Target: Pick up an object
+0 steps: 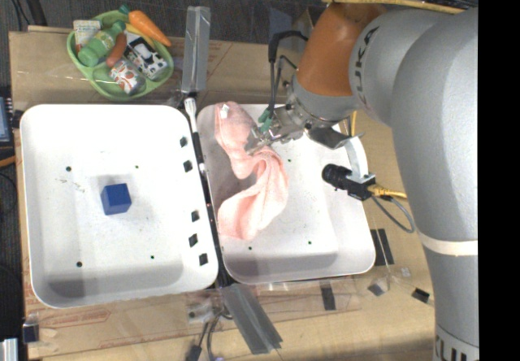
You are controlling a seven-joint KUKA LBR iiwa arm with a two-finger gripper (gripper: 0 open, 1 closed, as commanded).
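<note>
Tool clenched on pink cloth in right bin; blue cube at nine o'clock in left bin.

1. The arm is cut off by the picture's right and lower edges, and its bulk hides the right bin's far right corner and the table behind it.
2. The pincer sits against the pink cloth; its tips are too small and cluttered to read.
3. The items in the green bowl are too small to identify surely.
</note>
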